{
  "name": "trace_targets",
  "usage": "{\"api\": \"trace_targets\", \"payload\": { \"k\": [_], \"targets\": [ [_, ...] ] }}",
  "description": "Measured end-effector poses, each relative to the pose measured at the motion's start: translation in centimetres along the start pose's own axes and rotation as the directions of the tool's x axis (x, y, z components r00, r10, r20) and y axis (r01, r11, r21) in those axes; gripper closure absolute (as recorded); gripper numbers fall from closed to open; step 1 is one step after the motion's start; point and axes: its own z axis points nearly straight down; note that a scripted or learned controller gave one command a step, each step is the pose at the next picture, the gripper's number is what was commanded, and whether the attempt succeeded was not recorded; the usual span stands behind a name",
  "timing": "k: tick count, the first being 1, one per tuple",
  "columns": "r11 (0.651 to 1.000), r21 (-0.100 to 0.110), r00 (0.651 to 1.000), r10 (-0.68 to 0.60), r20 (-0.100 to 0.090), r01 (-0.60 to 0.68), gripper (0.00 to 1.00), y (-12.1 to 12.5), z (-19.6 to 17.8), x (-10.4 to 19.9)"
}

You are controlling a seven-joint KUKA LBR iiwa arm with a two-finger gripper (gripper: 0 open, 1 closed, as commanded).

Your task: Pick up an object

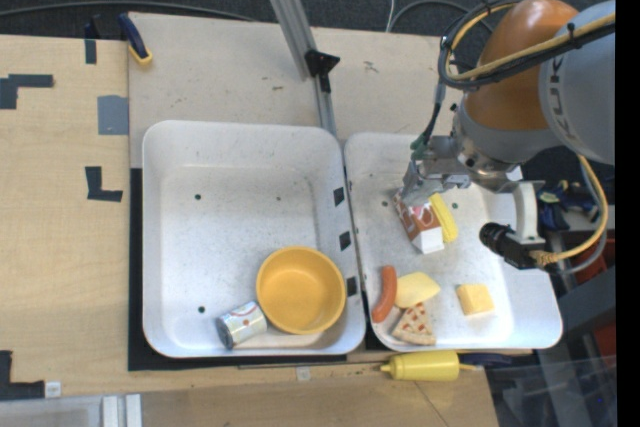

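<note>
The pincer (pixel 428 187) is down in the right bin (pixel 530 320), at a small carton (pixel 420 223) that lies in the upper middle of that bin; whether its fingers are spread or pressed together cannot be told, since the grey wrist and orange band of the arm (pixel 520 65) cover them from above. The carton is a boxy, brown-and-white pack lying on its side, its long axis slanting from upper left to lower right, white end toward the lower right; print on it is too small to read. A yellow stick-like piece (pixel 444 219) leans against the carton's right side, running the same slant. Below the carton lie a red sausage (pixel 384 293), long axis nearly upright in the view, a pale yellow wedge (pixel 417 289) touching it, a pizza slice (pixel 414 325) with red dots just under the wedge, and a yellow cheese block (pixel 475 299) to the carton's lower right. Well left of the carton, in the left bin (pixel 180 215), a round, smooth yellow bowl (pixel 300 289) stands open side up, with a small metal can (pixel 241 324) lying on its side beside it; its label is unreadable. A yellow mustard bottle (pixel 428 366) lies on the table (pixel 60 265) below the carton, just outside the right bin, long axis level and nozzle pointing left.
</note>
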Motion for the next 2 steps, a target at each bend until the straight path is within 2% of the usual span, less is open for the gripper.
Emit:
{"api": "trace_targets", "payload": {
  "k": [1,2],
  "targets": [
    [1.000,0.000,1.000,0.000,0.000,0.000,1.00,-1.6,-0.9,5.3],
    [1.000,0.003,1.000,0.001,0.002,-0.001,1.00,-3.3,0.7,10.2]
  ]
}}
